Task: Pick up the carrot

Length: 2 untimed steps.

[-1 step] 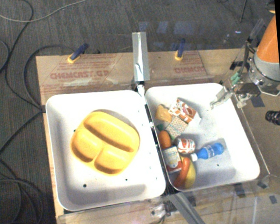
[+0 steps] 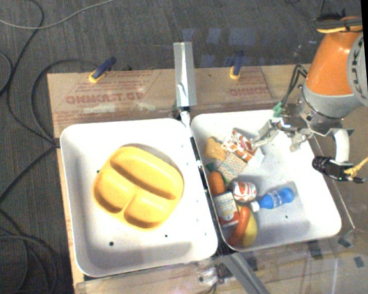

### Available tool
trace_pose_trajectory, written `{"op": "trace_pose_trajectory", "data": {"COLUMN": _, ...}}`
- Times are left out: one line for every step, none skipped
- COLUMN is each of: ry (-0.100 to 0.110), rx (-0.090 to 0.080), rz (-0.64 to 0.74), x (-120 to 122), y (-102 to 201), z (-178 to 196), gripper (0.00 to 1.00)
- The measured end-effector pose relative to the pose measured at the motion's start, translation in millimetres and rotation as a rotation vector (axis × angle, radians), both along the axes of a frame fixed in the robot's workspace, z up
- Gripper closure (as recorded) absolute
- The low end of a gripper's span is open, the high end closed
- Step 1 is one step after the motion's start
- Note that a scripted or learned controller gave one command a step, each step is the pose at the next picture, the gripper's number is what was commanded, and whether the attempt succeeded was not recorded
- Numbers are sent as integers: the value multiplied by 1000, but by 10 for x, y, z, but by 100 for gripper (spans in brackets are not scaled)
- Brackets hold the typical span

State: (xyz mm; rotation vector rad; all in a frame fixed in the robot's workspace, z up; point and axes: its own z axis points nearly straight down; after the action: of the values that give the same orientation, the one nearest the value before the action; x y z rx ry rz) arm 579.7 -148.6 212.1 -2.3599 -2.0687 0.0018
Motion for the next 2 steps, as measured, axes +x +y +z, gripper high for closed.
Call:
{"op": "trace_pose_trajectory", "data": {"ry": -10, "rx": -1, "rz": -446, "x": -638, "y": 472, "z": -1235, "gripper": 0}}
{"op": "trace_pose_trajectory", "data": {"ry": -10, "rx": -1, "rz": -446, "x": -638, "y": 472, "z": -1235, "gripper": 0}}
